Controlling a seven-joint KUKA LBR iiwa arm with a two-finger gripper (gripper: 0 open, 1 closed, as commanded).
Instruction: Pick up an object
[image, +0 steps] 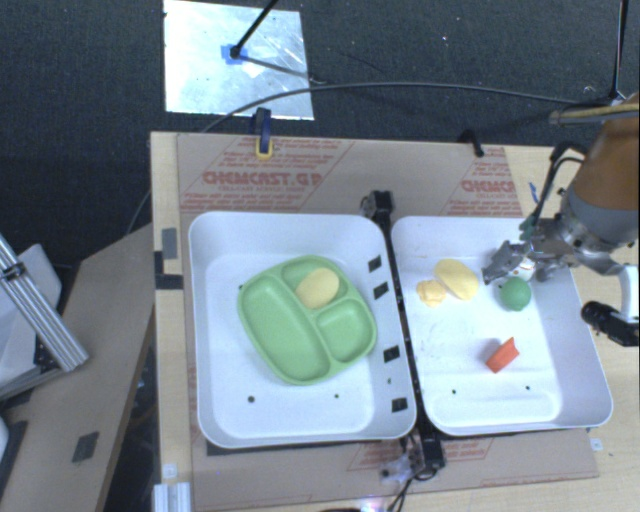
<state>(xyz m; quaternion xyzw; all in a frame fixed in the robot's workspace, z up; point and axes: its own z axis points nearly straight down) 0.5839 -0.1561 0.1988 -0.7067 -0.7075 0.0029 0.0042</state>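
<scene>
We see the orange block (502, 354) nearest; the green ball (516, 294), right bin, sits just beside our end effector (507, 266), aperture unclear. Light, smooth, rolls; grip across its middle.

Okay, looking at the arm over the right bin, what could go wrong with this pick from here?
The gripper sits just beside the green ball; a round thing may roll off if nudged. The ball also lies near the right bin's far side wall, so the fingers might clip the rim. The yellow pieces lie close by on the other side, so a sweep that way could bump them.
</scene>
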